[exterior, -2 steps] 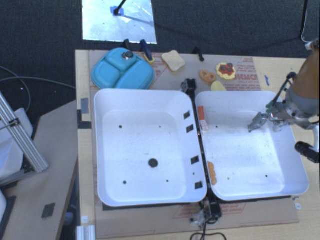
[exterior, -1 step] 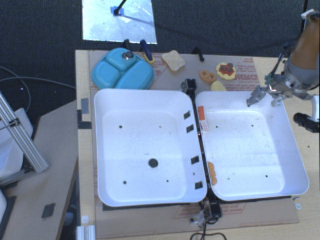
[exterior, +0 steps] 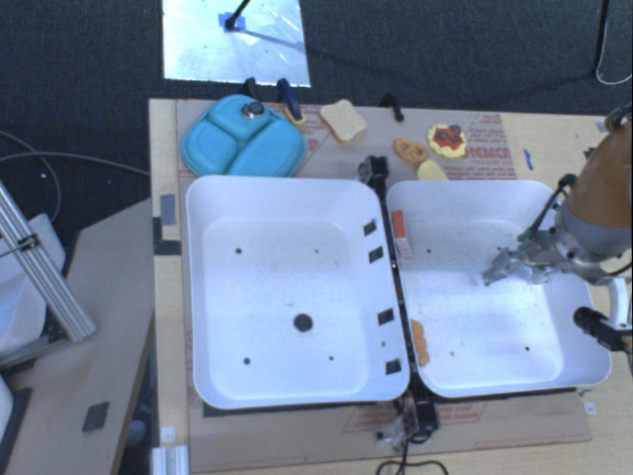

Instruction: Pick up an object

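My gripper (exterior: 497, 271) hangs low over the middle of the right bin (exterior: 495, 384), reaching in from the right on the grey arm with its orange band. An orange-red strip (exterior: 399, 229) leans against that bin's left wall. A small orange piece (exterior: 419, 343) lies by the same wall nearer the front. Both are well to the left of the gripper, which touches neither. A small dark round object (exterior: 303, 322) rests on the floor of the left bin (exterior: 208, 295).
Behind the bins lie a blue divided plate (exterior: 242, 139), a toast slice (exterior: 343, 120), a blue-handled tool (exterior: 289, 99), an orange pretzel shape (exterior: 410, 149), a small pizza toy (exterior: 447, 139) and a yellow piece (exterior: 431, 171). A black divider (exterior: 391, 275) runs between the bins.
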{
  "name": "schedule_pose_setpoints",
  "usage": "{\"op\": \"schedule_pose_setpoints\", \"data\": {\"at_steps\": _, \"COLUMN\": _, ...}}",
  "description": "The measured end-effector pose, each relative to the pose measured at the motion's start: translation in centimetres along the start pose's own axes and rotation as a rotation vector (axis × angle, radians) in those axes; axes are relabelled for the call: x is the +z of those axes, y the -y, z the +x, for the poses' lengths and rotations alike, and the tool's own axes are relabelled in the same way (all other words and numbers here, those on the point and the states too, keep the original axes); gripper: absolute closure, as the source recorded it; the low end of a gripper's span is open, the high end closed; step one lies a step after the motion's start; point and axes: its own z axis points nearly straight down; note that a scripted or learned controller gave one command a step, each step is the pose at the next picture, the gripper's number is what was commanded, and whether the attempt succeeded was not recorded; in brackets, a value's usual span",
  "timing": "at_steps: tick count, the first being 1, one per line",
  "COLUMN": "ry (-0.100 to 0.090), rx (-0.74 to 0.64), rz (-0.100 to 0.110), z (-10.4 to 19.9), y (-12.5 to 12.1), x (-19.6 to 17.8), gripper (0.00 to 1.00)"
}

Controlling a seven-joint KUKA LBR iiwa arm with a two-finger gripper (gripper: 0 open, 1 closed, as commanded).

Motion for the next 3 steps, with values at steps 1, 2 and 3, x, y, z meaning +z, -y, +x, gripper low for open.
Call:
{"op": "schedule_pose_setpoints", "data": {"at_steps": 1, "ry": 0.005, "rx": -0.004, "rz": -0.015, "z": 0.0, "y": -0.6, "x": -1.5, "gripper": 1.0}}
{"op": "schedule_pose_setpoints", "data": {"at_steps": 2, "ry": 0.003, "rx": -0.012, "rz": -0.016, "z": 6.2, "y": -3.1, "x": -5.5, "gripper": 1.0}}
{"op": "schedule_pose_setpoints", "data": {"at_steps": 3, "ry": -0.001, "rx": -0.019, "rz": -0.016, "z": 21.0, "y": -6.5, "x": -8.2, "gripper": 1.0}}
